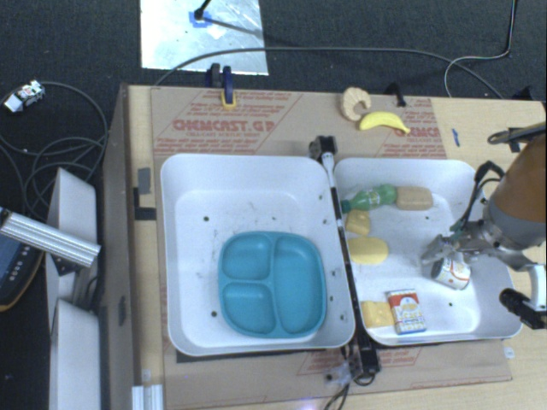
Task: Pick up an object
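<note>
arm (523,196) runs off the right edge, upper part gone; claw (444,254) sits over a small white can (454,272), grip too blurry to call | boxy gear (19,266) cut at left edge

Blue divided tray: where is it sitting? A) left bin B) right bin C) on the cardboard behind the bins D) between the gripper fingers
A: the blue divided tray lies flat in the left bin, across the divider from the right bin, where the gripper is working among the food items.
</note>
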`<state>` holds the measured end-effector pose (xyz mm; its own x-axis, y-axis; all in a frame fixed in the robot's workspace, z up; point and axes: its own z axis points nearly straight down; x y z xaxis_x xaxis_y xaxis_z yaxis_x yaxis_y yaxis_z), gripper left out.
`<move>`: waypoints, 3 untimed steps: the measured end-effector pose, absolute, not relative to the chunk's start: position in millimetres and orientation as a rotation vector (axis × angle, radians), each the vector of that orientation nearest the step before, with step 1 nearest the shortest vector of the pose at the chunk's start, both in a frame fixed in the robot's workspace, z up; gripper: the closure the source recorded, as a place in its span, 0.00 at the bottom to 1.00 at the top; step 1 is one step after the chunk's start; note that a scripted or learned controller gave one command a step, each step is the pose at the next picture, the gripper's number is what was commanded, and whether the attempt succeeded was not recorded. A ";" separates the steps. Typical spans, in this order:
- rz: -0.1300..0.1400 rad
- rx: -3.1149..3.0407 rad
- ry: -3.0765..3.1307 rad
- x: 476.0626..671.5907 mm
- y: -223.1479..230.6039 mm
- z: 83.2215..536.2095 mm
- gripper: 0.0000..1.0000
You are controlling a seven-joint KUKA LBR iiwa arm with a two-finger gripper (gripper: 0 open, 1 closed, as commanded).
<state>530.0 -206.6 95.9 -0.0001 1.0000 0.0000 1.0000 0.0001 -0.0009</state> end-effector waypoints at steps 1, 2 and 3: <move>-0.003 -2.223 -2.225 531.7 -206.7 107.2 1.00; -0.003 -2.221 -2.229 594.3 -206.4 196.1 1.00; -0.002 -2.220 -2.228 593.9 -206.4 195.4 0.00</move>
